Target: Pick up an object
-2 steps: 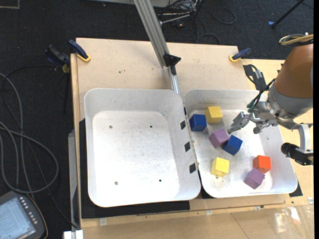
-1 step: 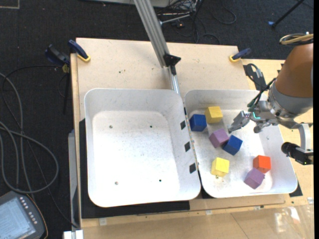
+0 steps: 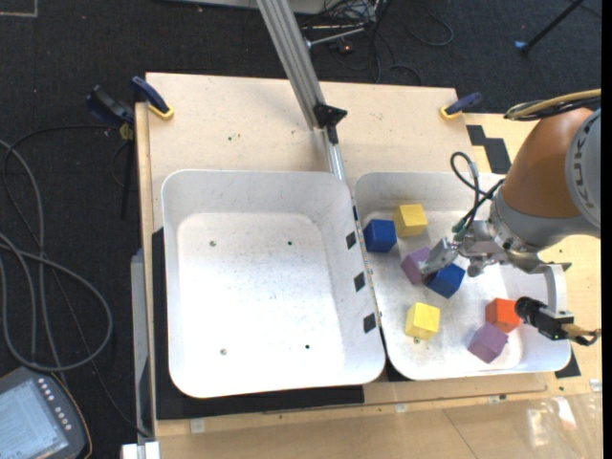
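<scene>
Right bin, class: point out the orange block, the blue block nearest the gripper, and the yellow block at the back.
orange block (image 3: 501,313): camera view, on its top face.
blue block (image 3: 447,280): camera view, on its visible top face.
yellow block (image 3: 413,219): camera view, on its top face.

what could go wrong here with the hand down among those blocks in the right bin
The hand sits right at a blue block with a purple block pressed against it, so a grasp may shove the purple one or catch both. The blue block looks tilted and could slip out on lifting. The orange block lies close under the wrist and might get knocked.
</scene>
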`<action>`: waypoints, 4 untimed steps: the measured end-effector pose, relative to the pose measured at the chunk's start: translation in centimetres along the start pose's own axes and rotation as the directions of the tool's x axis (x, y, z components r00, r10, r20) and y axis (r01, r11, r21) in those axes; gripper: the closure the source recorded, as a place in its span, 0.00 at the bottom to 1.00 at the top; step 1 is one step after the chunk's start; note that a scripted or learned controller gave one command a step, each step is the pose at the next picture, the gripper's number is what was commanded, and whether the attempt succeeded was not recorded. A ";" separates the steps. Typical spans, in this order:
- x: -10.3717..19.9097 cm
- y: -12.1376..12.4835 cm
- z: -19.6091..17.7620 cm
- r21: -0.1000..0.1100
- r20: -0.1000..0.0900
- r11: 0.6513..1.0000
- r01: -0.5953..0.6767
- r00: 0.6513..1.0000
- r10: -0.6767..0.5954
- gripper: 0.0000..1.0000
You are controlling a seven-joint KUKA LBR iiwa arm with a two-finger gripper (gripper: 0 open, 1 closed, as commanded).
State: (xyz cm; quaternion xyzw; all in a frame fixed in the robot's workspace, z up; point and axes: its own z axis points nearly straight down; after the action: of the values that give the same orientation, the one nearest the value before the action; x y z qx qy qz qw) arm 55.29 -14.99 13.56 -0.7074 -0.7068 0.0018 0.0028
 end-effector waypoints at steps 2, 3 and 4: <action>0.0 0.1 3.1 -0.007 0.002 1.000 -0.001 1.000 0.001 1.00; 0.5 0.1 -1.3 -0.011 0.002 1.000 0.004 1.000 -0.004 1.00; 0.9 0.0 -5.6 -0.011 0.002 1.000 0.004 1.000 -0.004 1.00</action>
State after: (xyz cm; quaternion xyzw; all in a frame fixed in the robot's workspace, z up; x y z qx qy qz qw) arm 55.36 -14.08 19.15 -0.7059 -0.7083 -0.0012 -0.0019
